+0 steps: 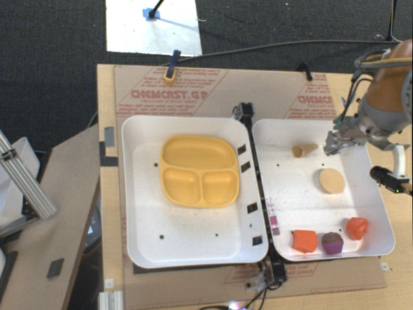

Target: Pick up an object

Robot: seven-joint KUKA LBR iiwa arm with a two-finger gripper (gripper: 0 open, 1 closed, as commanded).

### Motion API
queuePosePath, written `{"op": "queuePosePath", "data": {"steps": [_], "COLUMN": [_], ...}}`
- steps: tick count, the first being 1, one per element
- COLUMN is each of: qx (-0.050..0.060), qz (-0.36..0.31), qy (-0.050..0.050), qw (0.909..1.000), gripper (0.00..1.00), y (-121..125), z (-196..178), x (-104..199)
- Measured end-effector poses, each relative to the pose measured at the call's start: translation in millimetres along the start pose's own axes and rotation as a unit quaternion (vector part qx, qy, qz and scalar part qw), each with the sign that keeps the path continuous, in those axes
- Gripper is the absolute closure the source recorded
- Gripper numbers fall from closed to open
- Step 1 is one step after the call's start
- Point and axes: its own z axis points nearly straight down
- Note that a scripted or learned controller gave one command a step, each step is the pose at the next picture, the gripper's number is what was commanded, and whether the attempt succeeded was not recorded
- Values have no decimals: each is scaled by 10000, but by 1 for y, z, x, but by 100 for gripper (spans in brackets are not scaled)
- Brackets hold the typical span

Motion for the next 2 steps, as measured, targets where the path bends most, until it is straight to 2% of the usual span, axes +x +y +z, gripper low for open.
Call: {"op": "queuePosePath", "data": {"steps": [2], "qx": [1], "qz": [-3], "qy": [-1], "qw": [10000], "gripper": [100], "y": [12], "z": [-98], "x": [-8]}}
